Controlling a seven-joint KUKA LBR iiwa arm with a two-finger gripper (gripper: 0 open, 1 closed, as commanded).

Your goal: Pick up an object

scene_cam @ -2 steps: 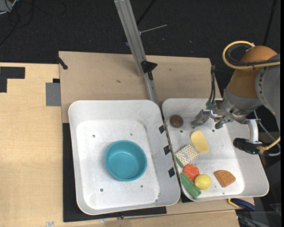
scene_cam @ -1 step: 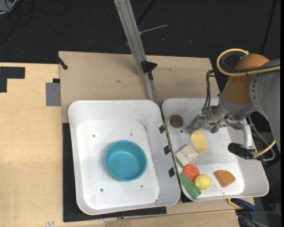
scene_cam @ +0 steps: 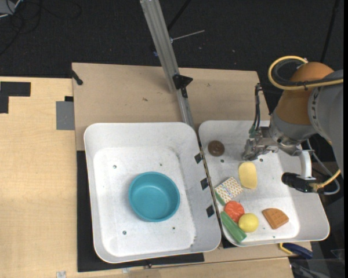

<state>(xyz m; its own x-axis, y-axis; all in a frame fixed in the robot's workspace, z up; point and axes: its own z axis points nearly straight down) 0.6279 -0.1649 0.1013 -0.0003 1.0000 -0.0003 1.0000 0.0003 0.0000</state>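
From the camera view above the bench, the right bin (scene_cam: 313,227) serves as the landmark. The gripper (scene_cam: 256,149) hangs over this bin's far part, low above the white floor, with the grey arm and its orange band (scene_cam: 304,94) rising behind it toward the bin's far right corner. Whether the tool is spread or pressed together cannot be told at this slant (it is small and dark against the wrist), and nothing shows between its tips.

Just nearer than the gripper, about mid-bin, lies a pale yellow oblong object (scene_cam: 248,175), apart from the tool. At the bin's far left sits a small brown round piece (scene_cam: 216,148). Along the bin's left wall lies a patterned flat packet (scene_cam: 228,188), and nearer still a red object (scene_cam: 234,209) touching a long green one (scene_cam: 234,229). A yellow ball (scene_cam: 249,222) rests beside the red object, and a brown wedge (scene_cam: 275,218) lies toward the bin's near right.

Left of that bin, the other bin (scene_cam: 104,143) holds a teal bowl (scene_cam: 154,196).
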